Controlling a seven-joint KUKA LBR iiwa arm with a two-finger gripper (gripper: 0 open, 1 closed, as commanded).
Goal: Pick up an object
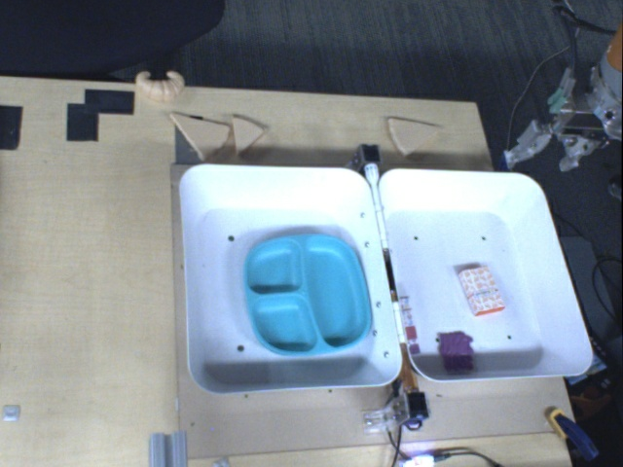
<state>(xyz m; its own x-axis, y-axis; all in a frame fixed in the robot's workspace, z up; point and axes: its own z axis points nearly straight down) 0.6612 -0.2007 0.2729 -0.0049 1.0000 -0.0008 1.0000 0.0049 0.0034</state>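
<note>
Pincer (569,129) at two o'clock over dark carpet (389,27), beyond the wooden bench (88,261); whether it is apart or together, I cannot tell. Right bin (526,202): patterned card (481,290) centre, purple block (456,351) at six o'clock. Left bin (209,261): blue divided tray (307,295).

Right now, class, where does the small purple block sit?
In the camera view the purple block lies in the right white bin, near its front edge, just below and left of the patterned white card and apart from it.
</note>
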